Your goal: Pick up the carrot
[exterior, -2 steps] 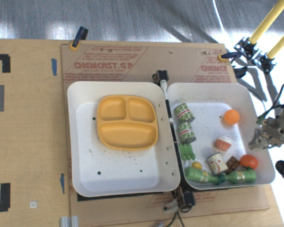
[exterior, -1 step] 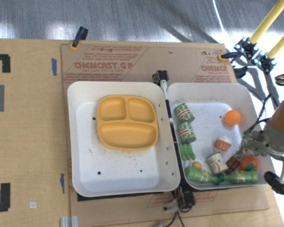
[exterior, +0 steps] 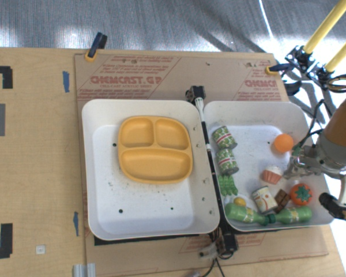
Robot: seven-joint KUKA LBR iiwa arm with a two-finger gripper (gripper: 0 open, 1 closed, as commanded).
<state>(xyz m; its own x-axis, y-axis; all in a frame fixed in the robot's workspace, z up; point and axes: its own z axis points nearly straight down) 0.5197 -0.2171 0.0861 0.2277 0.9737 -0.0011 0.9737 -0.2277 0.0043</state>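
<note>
- Where the grey arm [exterior: 339, 133] comes in from the right, its gripper [exterior: 299, 165] sits over the right-hand bin [exterior: 249, 115], near that bin's right wall; whether its jaws are open or closed cannot be told from this angle, and nothing can be seen held in it
- Carrot [exterior: 300, 194]: taken to be the stubby orange-red piece with a green top, though it is small and could pass for another vegetable; it lies in the right bin's lower right part, just below the gripper and apart from it
- Orange ball [exterior: 284, 143]: right bin, upper right, just above and to the left of the gripper
- Pink and white cup-shaped toy [exterior: 271, 175]: just left of the gripper
- Small white can [exterior: 263, 199] with a dark brown block [exterior: 281, 198] beside it: between the cup-shaped toy and the bin's near wall, left of the carrot
- Two green bottles [exterior: 269, 214]: lying along the near wall of the right bin, below the carrot
- Two green and white cans [exterior: 225, 149]: one above the other by the right bin's left wall
- Leafy green piece [exterior: 227, 184] and a small yellow piece [exterior: 239, 201]: below those cans
- Left-hand bin [exterior: 104, 212]: holds a yellow divided plate [exterior: 155, 149] in its upper half
- Both bins rest on a brown cardboard sheet [exterior: 132, 74] on the bench
</note>
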